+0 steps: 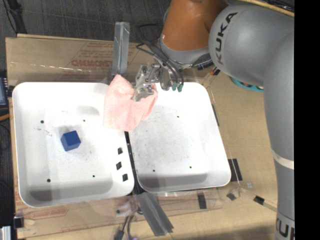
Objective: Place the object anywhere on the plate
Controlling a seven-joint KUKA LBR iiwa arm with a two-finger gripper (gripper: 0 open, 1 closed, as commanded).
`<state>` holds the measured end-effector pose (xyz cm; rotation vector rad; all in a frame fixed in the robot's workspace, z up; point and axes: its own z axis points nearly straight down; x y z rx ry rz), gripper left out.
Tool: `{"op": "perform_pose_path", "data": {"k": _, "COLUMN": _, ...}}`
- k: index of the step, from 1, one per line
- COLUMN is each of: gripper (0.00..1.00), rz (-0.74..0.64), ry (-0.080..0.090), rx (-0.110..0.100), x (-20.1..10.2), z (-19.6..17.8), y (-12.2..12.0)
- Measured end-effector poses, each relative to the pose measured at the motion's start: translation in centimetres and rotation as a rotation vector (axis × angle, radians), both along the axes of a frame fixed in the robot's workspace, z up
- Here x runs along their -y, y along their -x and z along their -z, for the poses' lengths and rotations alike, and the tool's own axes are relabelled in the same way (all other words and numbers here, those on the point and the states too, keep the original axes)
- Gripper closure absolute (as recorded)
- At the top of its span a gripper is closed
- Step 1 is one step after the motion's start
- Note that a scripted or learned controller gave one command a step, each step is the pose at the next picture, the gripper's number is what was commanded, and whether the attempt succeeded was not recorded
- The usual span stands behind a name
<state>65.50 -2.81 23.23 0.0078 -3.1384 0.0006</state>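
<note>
A pink cloth (125, 110) hangs crumpled over the seam between the two bins, near their back edge. Its upper right corner is pinched between the fingers of my gripper (140, 92), which is shut on it. The cloth's lower part droops toward the back right corner of the left bin (30, 109). A blue cube (70, 140) lies on the floor of the left bin, well to the left of the gripper. The grey arm with its orange band (187, 24) reaches in from the upper right.
The right bin (175, 144) sits under and in front of the gripper. A grey upright post (121, 46) stands just behind the cloth. Strips of black tape (120, 165) mark the seam between the bins. Cardboard covers the bench around them.
</note>
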Motion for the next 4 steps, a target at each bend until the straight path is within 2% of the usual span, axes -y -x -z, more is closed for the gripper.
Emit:
{"op": "perform_pose_path", "data": {"k": 2, "gripper": 1.00, "rz": -0.002, "ry": 0.001, "rx": 0.004, "x": -12.0, "z": -0.3, "y": 0.7}}
{"op": "perform_pose_path", "data": {"k": 3, "gripper": 1.00, "rz": -0.002, "ry": 0.000, "rx": 0.005, "x": -16.5, "z": 0.0, "y": -0.1}}
{"op": "perform_pose_path", "data": {"k": 4, "gripper": 0.00, "rz": -0.002, "ry": 0.000, "rx": 0.006, "x": -16.5, "z": 0.0, "y": -0.1}}
